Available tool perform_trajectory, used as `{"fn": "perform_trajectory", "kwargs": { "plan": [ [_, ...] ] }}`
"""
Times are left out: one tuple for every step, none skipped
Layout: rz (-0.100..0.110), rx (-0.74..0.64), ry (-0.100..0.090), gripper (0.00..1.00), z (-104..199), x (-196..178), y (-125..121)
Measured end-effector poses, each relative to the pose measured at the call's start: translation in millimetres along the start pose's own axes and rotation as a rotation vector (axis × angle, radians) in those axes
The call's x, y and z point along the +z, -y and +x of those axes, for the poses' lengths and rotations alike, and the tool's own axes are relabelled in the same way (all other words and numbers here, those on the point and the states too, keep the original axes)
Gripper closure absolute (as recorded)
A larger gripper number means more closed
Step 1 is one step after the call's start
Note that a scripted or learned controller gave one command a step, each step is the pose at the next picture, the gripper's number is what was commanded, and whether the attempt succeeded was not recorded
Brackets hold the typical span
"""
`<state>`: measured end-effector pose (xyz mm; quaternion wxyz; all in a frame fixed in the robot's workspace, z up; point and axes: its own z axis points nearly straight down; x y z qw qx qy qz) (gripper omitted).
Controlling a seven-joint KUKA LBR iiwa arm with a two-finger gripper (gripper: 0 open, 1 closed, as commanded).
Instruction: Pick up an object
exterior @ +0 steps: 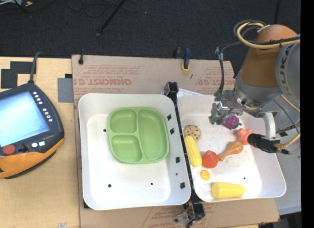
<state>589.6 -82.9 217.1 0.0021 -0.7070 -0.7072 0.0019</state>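
Claw point(219, 113) low over the far end of the right bin point(274, 185), fingers too dark and small to judge as apart or together. Just beside it, a purple bunch of grapes point(231, 122), possibly touching. Nearer: cookie point(192, 132), corn cob point(192, 151), red tomato point(210, 159), chicken drumstick point(230, 150), pink piece point(243, 135), yellow block point(227, 190). In the left bin point(93, 192), a green divided plate point(138, 135).

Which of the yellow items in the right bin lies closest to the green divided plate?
The yellow corn cob, lying lengthwise along the right bin's left wall. The small yellow round piece and the yellow cone-shaped block sit lower and further right.
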Motion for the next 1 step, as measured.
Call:
{"fn": "perform_trajectory", "kwargs": {
  "plan": [
    [-0.002,0.0,-0.001,1.0,10.6,-10.3,5.5]
  ]
}}
